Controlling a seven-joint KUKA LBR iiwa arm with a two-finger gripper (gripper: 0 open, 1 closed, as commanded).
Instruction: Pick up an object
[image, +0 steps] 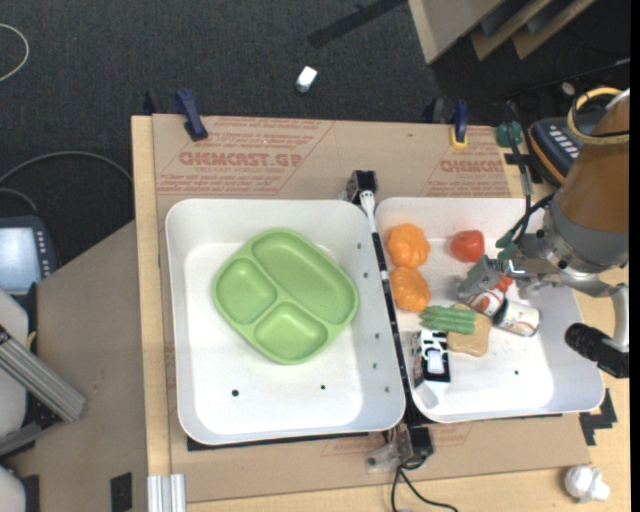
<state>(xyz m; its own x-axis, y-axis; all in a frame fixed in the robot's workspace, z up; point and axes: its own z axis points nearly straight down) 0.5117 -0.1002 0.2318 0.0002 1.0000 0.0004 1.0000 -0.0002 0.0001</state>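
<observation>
My gripper (487, 283) hangs low over the right bin (520, 385), directly above a red and white can (512, 314) that lies on its side. The gripper's grey body hides the can's left end. Nearby lie a red tomato (467, 245), two orange fruits (407, 243) (410, 289), a green pod (448, 318), a tan bread piece (470, 341) and a black and white packet (433, 358). I cannot make out anything held in the gripper.
The left bin (200, 360) holds a green divided plate (287, 295). A black ridge (382, 270) separates the two bins. The arm's orange band (600, 180) and grey wrist come in over the right bin's far right side.
</observation>
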